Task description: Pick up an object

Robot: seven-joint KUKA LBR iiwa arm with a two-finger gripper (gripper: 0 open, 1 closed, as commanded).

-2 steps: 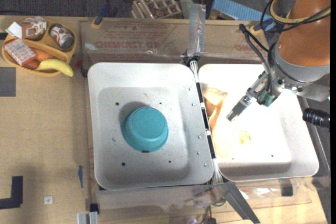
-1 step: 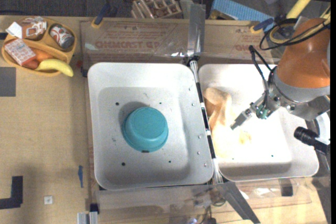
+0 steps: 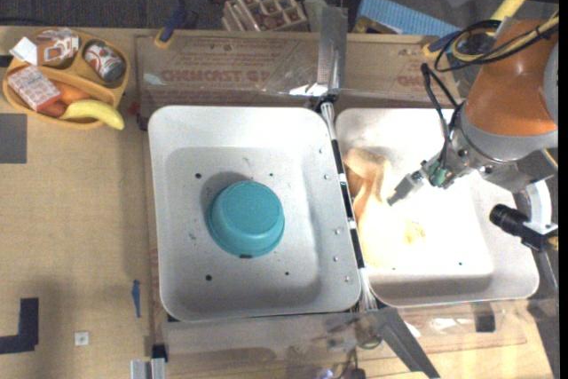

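- Wood-topped bench (image 3: 71, 226) under everything, with a fair bit of clutter along the far edge.
- Grey arm (image 3: 510, 102) with the orange band coming in from the right, bent down over the right-hand bin.
- Left white bin (image 3: 177, 146): roomy, speckled with small dark dots on the floor, carrying one teal bowl.
- Right white bin (image 3: 506, 271): washed out by glare, so hard to read much of the floor.
- Teal bowl (image 3: 247, 218) sitting roughly mid-bin on the left, looks upside down, well apart from the arm. Untouched as far as can be seen.
- Pale orange-tan object (image 3: 366, 182) lying against the left wall of the right bin, near the divider. Soft-looking, maybe cloth or a bag, can't really tell through the glare.
- Yellow tray of toy food (image 3: 62, 84) off at the bench's far left corner, banana hanging off the edge. Not part of the action.
- Gripper (image 3: 401, 189) low in the right bin, tip just beside the tan object, pointing at it. Too small and blurry to say whether the claw is wide or pinched, so can't tell.
- Small yellowish smudge (image 3: 414, 232) on the right bin floor, near the gripper. Could be a tiny object or just a stain.
- Progress check: nothing visibly between the fingers, nothing lifted. Looks like the approach stage, tan object being the likely target. Grab and lift both left to do.
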